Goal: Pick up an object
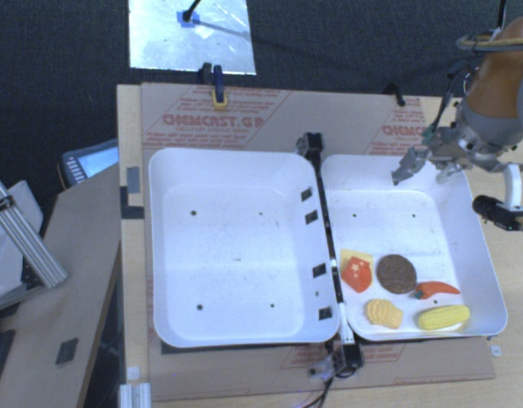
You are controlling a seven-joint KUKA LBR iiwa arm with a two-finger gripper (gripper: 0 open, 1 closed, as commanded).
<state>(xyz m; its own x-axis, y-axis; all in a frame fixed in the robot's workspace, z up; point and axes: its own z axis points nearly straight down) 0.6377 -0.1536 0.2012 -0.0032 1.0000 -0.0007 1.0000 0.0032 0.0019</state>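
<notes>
Several toy foods lie along the near edge of the right bin. They are a yellow wedge with a red patch, a brown round cookie, a red chili, a yellow corn cob and a ridged yellow piece. My gripper hangs over the far edge of that bin, well behind the foods. Its fingers are spread open and there is nothing between them.
The left bin lies beside the right one, with a black clip strip running between them. A foil sheet and a blue-yellow clamp sit at the back. A metal rail stands at the far left.
</notes>
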